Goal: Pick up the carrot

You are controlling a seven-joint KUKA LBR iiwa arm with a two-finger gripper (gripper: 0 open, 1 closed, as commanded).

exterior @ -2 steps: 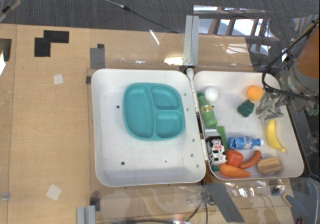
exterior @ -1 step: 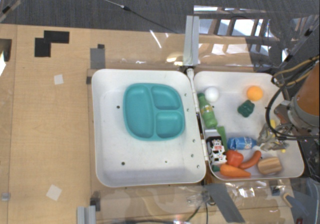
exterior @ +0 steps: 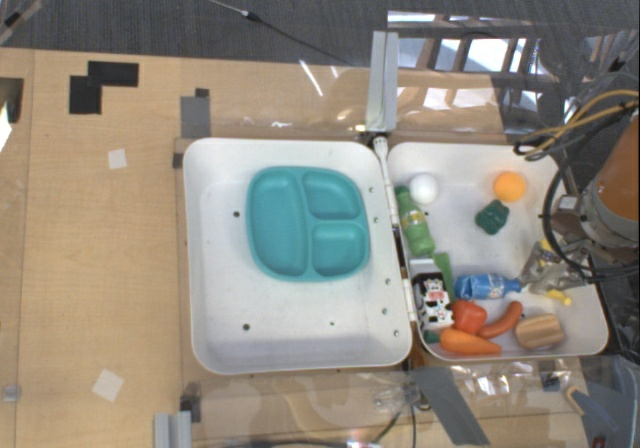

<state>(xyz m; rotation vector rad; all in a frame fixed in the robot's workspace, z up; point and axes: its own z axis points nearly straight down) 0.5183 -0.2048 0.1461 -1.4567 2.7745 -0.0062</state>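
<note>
Your gripper point(exterior: 552, 279) hangs near the right bin's point(exterior: 470, 161) right edge, its state I cannot tell, so approach the carrot point(exterior: 468, 342) at the front wall slowly, clearing the sausage point(exterior: 502, 319).

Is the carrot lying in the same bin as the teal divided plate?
No, the carrot lies in the right bin, while the teal plate sits in the left bin.

Orange carrot point(exterior: 468, 342), teal divided plate point(exterior: 306, 222), white bins point(exterior: 215, 266), black-and-white spotted cow carton point(exterior: 432, 304).
</note>
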